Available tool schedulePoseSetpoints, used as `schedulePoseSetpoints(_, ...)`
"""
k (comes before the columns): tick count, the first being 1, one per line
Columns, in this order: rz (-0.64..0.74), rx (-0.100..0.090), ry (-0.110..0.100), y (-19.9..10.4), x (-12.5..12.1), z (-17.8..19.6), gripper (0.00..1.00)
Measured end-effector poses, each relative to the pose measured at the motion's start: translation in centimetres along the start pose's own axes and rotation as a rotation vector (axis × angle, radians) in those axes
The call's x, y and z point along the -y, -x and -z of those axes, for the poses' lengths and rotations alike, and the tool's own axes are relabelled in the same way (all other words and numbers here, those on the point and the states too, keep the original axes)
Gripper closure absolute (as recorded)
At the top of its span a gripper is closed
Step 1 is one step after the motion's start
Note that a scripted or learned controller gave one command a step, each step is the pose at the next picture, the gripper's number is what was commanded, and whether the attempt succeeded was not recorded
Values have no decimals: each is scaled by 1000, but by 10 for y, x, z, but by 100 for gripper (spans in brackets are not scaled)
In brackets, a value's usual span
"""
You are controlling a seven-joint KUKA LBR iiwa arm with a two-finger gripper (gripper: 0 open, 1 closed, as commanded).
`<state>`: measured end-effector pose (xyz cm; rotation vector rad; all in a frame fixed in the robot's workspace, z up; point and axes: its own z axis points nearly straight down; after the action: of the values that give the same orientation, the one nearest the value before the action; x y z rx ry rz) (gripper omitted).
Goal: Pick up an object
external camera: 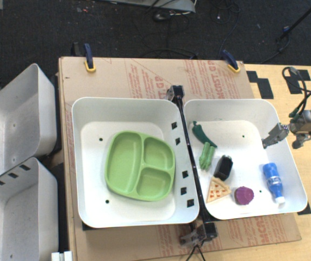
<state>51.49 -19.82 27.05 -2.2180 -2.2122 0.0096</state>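
The small blue plastic bottle with a white cap point(273, 182) is judged light, stiff and somewhat slippery, best taken across its round middle; it lies near the right wall of the right-hand white bin point(242, 111); the two-finger gripper point(284, 134) hangs above that wall, apart from the bottle; whether its jaws are open cannot be told.

- A dark green curved piece point(203, 133) lay near the right bin's upper left, slanting.
- A light green ridged piece point(206, 156) lay just below it, roughly upright in the view.
- A small black block point(223, 167) sat just right of that.
- A pizza-slice toy point(217, 191) lay below the block, near the front wall.
- A purple round object point(244, 195) rested beside the slice.
- A blue bottle point(273, 181) with a white cap lay on its side at the right.
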Motion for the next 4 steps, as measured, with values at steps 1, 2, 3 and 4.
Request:
schedulePoseSetpoints(1,4,2,10,-1,-2,5,0)
schedulePoseSetpoints(2,1,1,6,0,-4,-58,0)
schedulePoseSetpoints(3,1,0,4,2,5,-118,0)
schedulePoseSetpoints(4,8,-9,7,-2,5,-179,0)
